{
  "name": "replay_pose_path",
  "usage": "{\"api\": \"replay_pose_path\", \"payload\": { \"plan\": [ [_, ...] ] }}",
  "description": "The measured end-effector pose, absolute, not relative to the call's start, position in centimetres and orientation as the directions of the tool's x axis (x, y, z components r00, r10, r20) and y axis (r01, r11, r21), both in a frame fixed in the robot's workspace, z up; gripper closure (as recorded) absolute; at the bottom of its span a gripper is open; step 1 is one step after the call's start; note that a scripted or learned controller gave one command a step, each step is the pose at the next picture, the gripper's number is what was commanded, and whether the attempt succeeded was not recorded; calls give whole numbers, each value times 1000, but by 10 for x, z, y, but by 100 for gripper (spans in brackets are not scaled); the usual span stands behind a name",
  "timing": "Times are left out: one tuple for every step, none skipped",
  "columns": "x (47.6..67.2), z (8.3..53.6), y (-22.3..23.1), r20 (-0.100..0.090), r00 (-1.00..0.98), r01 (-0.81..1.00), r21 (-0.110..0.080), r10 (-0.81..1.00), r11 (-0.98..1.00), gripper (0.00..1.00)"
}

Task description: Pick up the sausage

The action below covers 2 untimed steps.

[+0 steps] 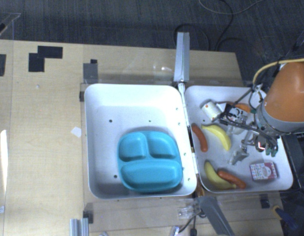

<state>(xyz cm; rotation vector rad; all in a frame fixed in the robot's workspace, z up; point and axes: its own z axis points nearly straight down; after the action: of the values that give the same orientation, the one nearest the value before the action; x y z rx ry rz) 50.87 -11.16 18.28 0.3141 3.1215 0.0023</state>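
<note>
We place this at the approach step, with no grasp made yet. The sausage [200, 136] lies at the left side of the right bin [287, 178], close against the wall shared with the left bin [93, 132], running from far-left to near-right. Just to its right sits a banana [218, 135]. A second banana [214, 175] and what looks like another sausage [232, 178] lie together at the bin's near edge, with a small pink carton [263, 171] to their right. Our hand [238, 155] hangs over the middle of the right bin, to the right of the target and apart from it; we cannot tell how it is set. Next we would need to travel left past the banana, line up across the sausage's length and descend without catching the bin wall. A blue divided plate [150, 160] rests in the left bin.
</note>
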Motion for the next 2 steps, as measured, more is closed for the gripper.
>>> {"api": "replay_pose_path", "payload": {
  "plan": [
    [493, 184, -127, -3, -941, 337, 2, 337, 941, 0],
    [492, 88, -191, -10, -1000, 29, 1, 29, 1000, 0]
  ]
}}
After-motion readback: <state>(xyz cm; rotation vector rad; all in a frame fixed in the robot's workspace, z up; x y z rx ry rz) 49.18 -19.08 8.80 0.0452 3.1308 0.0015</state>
